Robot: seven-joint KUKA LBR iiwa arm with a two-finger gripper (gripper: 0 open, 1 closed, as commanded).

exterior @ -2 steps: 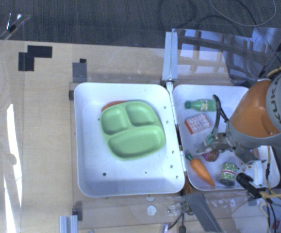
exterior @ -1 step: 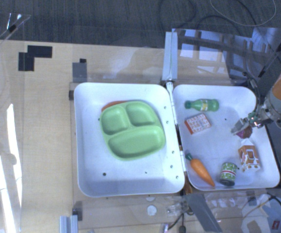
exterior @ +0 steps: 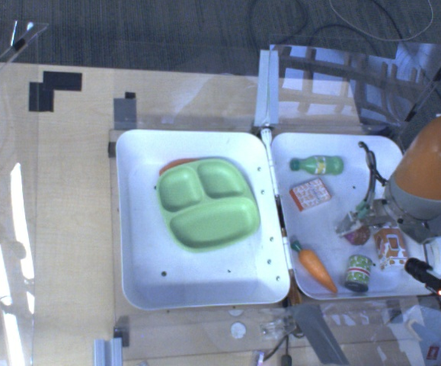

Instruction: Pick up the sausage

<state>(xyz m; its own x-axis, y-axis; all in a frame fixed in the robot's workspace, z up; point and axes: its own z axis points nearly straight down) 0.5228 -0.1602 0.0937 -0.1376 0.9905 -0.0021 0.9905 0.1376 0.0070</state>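
Sausage: the small dark reddish-brown piece (exterior: pixel 359 235) in the right bin (exterior: pixel 342 147), toward 4 o'clock of that bin, just beside the jaws' tip.
Jaws: the gripper (exterior: pixel 355 223) is low over the sausage, at 9 o'clock from the orange band of the arm (exterior: pixel 426 166); whether it is spread or pinching anything, I cannot tell, the metal parts blur together.
Held or not: nothing shows between the jaws clearly enough to call it a hold; my judgement is that the sausage lies on the bin floor.
Neighbours: a brown-and-white packet (exterior: pixel 391 248) just at 3 o'clock of the sausage, a green can (exterior: pixel 359 271) near at 6 o'clock, a carrot (exterior: pixel 315 265) at 8 o'clock, a red-patterned box (exterior: pixel 311 194) at 10 o'clock, a green bottle (exterior: pixel 317 165) further at 11 o'clock.
Left bin: it (exterior: pixel 140 227) carries a green divided tray (exterior: pixel 209 203) with something red-orange peeking from under its 11 o'clock edge.
Handling, judged: probably a light toy piece, smooth and rounded, apt to roll or squirt out of a pinch.
Where to take hold, judged: across the short width at mid-length, jaws straddling it, clear of the packet.
Worktop: pale wood (exterior: pixel 68 204) at 9 o'clock of the bins.
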